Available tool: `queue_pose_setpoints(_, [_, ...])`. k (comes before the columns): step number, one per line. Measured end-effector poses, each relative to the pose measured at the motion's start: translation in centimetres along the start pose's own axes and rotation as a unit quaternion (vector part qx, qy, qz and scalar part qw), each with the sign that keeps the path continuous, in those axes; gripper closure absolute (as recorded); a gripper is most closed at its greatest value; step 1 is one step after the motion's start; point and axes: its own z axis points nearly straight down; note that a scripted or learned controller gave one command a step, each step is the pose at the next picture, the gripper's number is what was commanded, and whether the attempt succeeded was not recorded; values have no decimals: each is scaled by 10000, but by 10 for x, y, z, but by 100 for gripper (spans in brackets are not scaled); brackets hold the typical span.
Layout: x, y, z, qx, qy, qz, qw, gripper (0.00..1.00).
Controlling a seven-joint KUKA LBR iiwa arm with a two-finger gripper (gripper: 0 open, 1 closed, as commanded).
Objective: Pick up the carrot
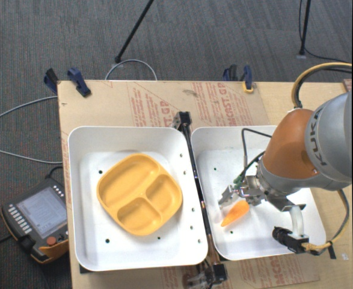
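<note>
Tapered orange carrot (235,214) beside fingers (231,194)

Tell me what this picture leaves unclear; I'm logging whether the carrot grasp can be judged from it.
- Pincer state: its fingers are too small and cluttered in the camera view to tell whether they grip the carrot or merely sit beside it.
- Carrot's upper end: it meets the pincer, so contact is unclear.
- Right bin: its right part is covered by the arm.
- Arm: cut off by the right edge.
</note>
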Motion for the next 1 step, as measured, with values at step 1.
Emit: queue_pose_setpoints(1, [0,-1,-9,20,12,29,10000,100])
